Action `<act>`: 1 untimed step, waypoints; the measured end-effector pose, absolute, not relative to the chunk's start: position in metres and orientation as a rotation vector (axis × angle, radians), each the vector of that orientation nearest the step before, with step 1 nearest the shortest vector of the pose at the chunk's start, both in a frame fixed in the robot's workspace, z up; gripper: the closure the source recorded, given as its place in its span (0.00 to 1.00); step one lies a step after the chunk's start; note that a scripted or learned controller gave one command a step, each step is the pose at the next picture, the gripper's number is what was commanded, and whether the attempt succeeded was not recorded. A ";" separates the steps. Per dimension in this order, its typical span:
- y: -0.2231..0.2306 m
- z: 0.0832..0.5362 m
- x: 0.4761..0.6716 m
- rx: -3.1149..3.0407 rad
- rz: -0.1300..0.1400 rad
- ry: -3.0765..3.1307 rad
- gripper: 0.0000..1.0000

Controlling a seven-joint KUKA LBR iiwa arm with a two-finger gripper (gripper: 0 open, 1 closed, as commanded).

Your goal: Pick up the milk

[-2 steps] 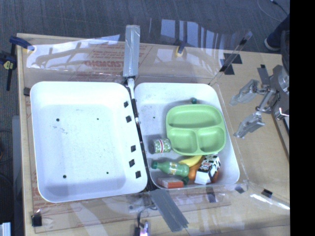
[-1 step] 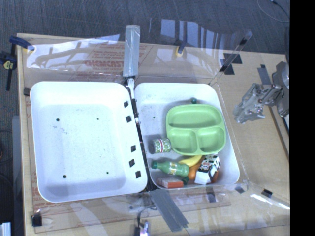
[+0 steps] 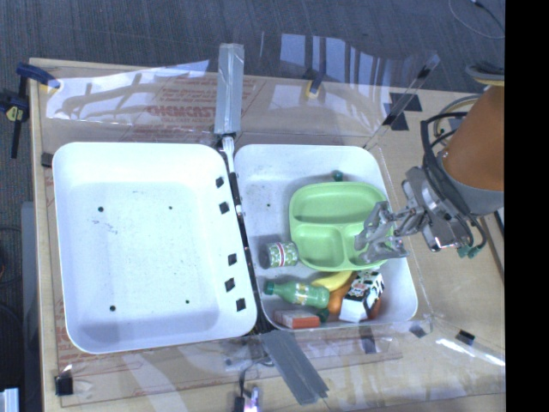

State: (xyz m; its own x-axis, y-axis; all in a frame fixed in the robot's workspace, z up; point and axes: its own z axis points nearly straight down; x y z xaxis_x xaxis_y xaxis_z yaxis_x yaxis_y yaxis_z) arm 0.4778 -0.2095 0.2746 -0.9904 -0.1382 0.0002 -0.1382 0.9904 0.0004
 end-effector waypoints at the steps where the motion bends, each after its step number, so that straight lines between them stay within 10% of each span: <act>1: -0.209 0.275 0.478 0.219 -0.001 -3.134 0.00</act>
State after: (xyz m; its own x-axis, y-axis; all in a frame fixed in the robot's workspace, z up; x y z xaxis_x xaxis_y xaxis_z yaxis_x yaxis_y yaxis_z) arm 0.4779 -0.2093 0.2746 -0.9903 -0.1389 0.0001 -0.1389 0.9903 0.0004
